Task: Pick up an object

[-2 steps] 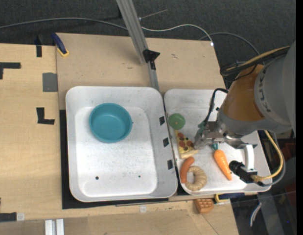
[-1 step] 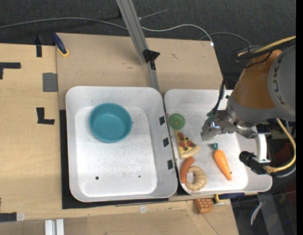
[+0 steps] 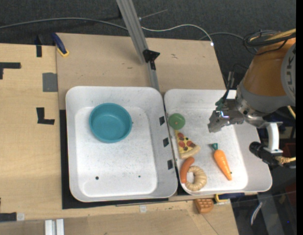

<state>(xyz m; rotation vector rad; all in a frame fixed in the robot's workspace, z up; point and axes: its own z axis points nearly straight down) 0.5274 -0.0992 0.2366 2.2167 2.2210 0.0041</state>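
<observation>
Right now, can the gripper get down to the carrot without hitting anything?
Probably yes. The gripper hovers in the right bin, and the carrot lies apart from the pizza slice and donut, with bare floor between.

A grey metal pole (image 3: 134, 28) slants over the bench (image 3: 107, 62), with black cables (image 3: 92, 21) behind.

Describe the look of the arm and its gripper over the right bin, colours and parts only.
The arm is a thick rounded body, grey with a broad orange band above the wrist. Black cables loop over its top. At its end sits a small gripper of grey and silver metal with dark parts, above the right bin. A white, clip-like piece and a black fitting show just beneath the arm's body.
</observation>
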